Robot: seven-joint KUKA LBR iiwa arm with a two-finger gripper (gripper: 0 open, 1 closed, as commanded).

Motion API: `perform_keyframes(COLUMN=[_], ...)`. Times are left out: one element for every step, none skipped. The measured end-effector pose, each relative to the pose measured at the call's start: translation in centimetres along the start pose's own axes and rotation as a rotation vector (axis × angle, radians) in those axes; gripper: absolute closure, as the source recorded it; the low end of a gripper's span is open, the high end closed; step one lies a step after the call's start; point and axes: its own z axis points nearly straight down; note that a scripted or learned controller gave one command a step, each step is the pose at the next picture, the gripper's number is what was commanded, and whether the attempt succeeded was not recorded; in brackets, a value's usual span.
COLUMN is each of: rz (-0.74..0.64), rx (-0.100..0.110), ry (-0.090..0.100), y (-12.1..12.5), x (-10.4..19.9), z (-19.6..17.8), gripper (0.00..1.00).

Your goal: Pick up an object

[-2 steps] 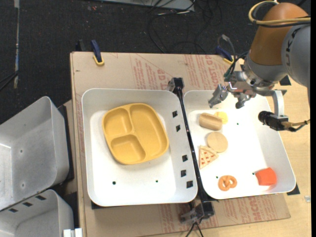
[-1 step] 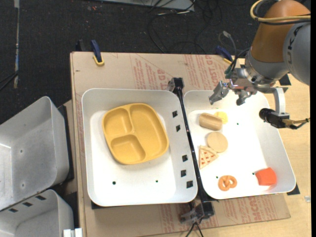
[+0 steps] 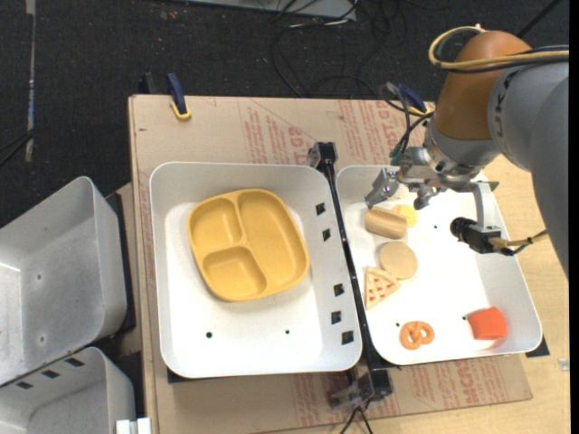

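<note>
A grey robot arm [image 3: 534, 107] with an orange band reaches in from the right over a brown bench [image 3: 235, 120] that carries two shallow white bins side by side. Its pincer [image 3: 403, 191] hangs low over the upper left part of the right bin [image 3: 507, 278], with its metal fingers spread apart and nothing between them. Just below the fingers lies a small tan bread roll [image 3: 385, 222], oblong and smooth, lying on its side near the bin's left wall; a scrap of yellow [image 3: 404, 212] shows just beside it. Further down the same bin sit a round beige cookie [image 3: 397, 260], a triangular pizza slice [image 3: 379, 286] with red dots touching the cookie's lower edge, an orange pretzel [image 3: 416, 334] near the front wall, and an orange block [image 3: 488, 324] toward the front right corner. The left bin [image 3: 181, 333] holds one thing: a yellow plate [image 3: 247, 242] with three compartments, lying flat and slightly turned.
</note>
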Motion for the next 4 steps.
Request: perform_keyframes(rz=[-0.001, 0.000, 0.001, 0.005], rx=[-0.015, -0.005, -0.008, -0.011], ry=[-0.006, -0.001, -0.001, -0.001], y=[0.6, 0.7, 0.7, 0.1], x=[0.2, 0.2, 0.2, 0.2], z=[5.8, 7.2, 6.0, 1.4], gripper=[0.00, 0.00, 1.00, 1.00])
